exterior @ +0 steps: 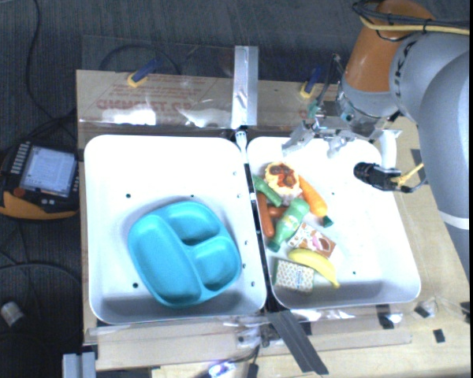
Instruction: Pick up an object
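My gripper hangs over the far edge of the right bin, its two grey fingers spread apart with nothing between them. Just below it lies a pile of toy food: a round tart with red and yellow filling, an orange carrot, a green bottle, a red-brown sausage, a yellow banana, and small printed boxes. The tart is the item nearest the gripper.
The left bin holds a blue divided tray. A black fitting juts from the arm over the right bin's far right side. A metal divider post stands behind the bins. A handheld pendant lies on the floor at left.
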Controlling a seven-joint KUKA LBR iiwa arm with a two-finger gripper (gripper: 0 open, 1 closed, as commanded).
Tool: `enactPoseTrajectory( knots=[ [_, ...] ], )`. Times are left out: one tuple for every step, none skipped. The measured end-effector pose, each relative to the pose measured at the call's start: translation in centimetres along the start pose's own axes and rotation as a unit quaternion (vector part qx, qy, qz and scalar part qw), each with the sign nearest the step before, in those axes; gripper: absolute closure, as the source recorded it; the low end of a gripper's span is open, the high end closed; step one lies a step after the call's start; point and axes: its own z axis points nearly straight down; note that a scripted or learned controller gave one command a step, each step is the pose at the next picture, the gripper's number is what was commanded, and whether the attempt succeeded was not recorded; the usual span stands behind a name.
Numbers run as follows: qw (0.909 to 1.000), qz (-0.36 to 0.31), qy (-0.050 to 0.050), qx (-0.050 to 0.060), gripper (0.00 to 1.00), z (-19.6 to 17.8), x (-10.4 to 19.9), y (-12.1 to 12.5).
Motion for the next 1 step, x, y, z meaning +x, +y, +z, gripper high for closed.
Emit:
enactPoseTrajectory(
  knots=[
    [0.9999, 0.012, -0.002, -0.011, 0.00, 6.51, -3.49, -1.67]
  ],
)
